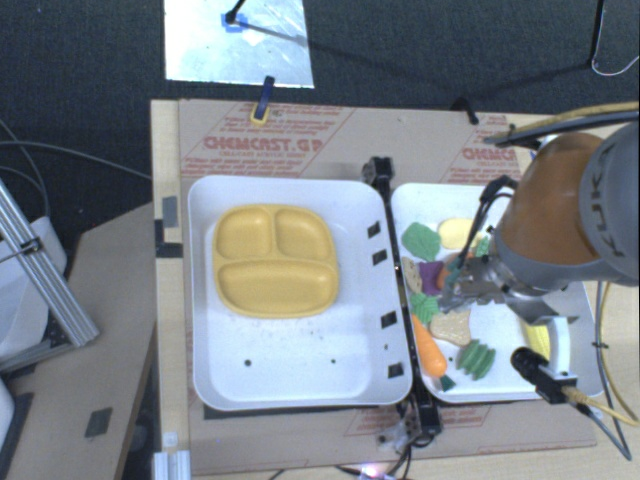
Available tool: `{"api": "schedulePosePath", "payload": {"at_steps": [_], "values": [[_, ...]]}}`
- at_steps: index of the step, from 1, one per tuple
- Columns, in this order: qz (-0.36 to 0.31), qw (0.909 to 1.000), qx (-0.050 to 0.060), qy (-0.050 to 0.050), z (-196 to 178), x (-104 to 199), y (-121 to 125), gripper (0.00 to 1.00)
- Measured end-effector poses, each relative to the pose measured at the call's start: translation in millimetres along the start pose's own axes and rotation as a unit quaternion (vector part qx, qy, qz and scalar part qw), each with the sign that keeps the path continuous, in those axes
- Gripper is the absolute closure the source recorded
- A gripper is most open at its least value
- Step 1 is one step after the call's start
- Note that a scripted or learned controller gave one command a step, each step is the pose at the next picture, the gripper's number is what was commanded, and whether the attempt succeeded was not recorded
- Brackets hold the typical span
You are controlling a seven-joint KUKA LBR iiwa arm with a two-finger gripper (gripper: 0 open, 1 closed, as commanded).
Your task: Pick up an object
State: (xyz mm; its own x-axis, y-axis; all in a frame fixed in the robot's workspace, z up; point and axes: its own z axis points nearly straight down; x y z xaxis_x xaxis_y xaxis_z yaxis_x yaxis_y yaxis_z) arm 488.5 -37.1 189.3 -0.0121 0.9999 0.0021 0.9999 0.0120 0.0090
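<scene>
In the right bin [500, 392] lie several toy foods: a green leafy piece [421, 239], a pale yellow piece [455, 232], a purple piece [430, 275], a tan bread slice [451, 327], an orange carrot [430, 352], a dark green ridged piece [476, 359] and a yellow piece [537, 339]. My gripper [452, 286] reaches down from the orange-banded wrist [548, 208] over the purple and green pieces near the bin's left wall. Its fingertips sit among the toys and are hard to make out.
The left bin [300, 368] holds a yellow divided plate [276, 260]. A black clamp bar [395, 278] runs between the bins. A cardboard sheet [300, 138] lies under both. Cables hang at the right.
</scene>
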Motion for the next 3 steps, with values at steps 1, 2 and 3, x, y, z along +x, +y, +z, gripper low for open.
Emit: {"api": "schedulePosePath", "payload": {"at_steps": [1, 2, 3], "values": [[0.000, 1.0000, 0.004, 0.000, 5.5, 64.8, 8.6, 1.00], [0.001, 1.0000, -0.005, 0.002, -210.3, 107.9, 2.8, 1.00], [0.003, 1.0000, 0.003, -0.001, -201.3, 105.8, 1.6, 0.00]]}}
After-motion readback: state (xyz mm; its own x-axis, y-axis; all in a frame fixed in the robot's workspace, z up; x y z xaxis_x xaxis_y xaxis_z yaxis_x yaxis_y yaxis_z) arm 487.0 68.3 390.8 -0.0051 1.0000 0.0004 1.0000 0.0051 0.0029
